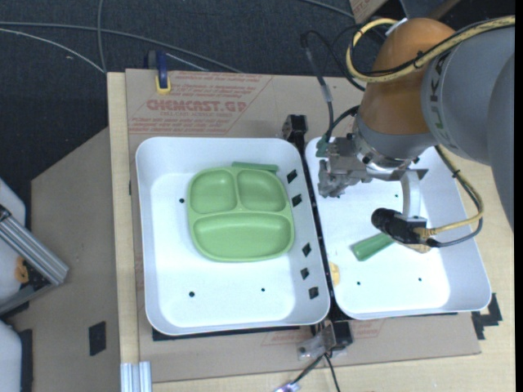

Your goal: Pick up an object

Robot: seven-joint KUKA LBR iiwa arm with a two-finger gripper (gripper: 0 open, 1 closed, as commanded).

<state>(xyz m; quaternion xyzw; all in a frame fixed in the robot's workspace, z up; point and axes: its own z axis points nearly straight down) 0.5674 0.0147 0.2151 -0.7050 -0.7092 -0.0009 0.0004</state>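
Green plastic is your whole choice: a divided plate (241, 215) in the left bin (163, 284) and a small green block (373, 246) in the right bin (458, 292).

Block first. It lies flat on the bin floor, tilted, its upper right end touching or running under a black fitting (398, 224) with a yellow cable; you can't tell which from this angle. I'd judge it light, stiff and a bit slick, not fragile. Take it across the narrow sides near the lower left end, well clear of the cable part.

Plate looks like moulded plastic with three compartments, nothing in them. It sits roughly mid-bin, and a thin green strip (255, 167) pokes out at its top edge. It's light and rigid but wide and shallow, so the only real hold I see is a pinch on the rim, and it will likely tip or slip. Poorer candidate.

End effector (337, 178) hangs over the upper left part of the right bin, close to the wall between the two bins, near the block but apart from it. Nothing visible in it. Open or closed: can't tell, wrist body hides that.

Both bins sit on the cardboard-covered surface (196, 104).
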